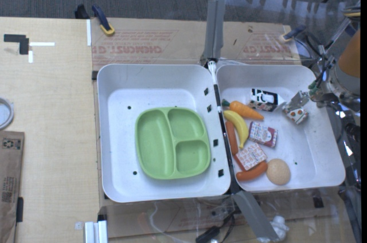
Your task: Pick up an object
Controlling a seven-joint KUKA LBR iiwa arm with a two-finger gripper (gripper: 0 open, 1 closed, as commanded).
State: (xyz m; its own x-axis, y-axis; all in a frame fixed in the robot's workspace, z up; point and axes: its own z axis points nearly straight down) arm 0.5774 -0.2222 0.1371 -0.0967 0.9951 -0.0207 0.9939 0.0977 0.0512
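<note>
Clutter crowds the right shallow white bin's (312,150) left side, so the grey gripper (299,101) hangs over an isolated small red-spotted white carton (296,116), likely easier; whether it is open or closed, I cannot tell.

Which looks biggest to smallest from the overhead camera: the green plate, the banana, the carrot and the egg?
Largest to smallest:
1. green plate
2. banana
3. carrot and egg: too close to rank. The carrot is longer but thinner, the egg rounder.
</note>
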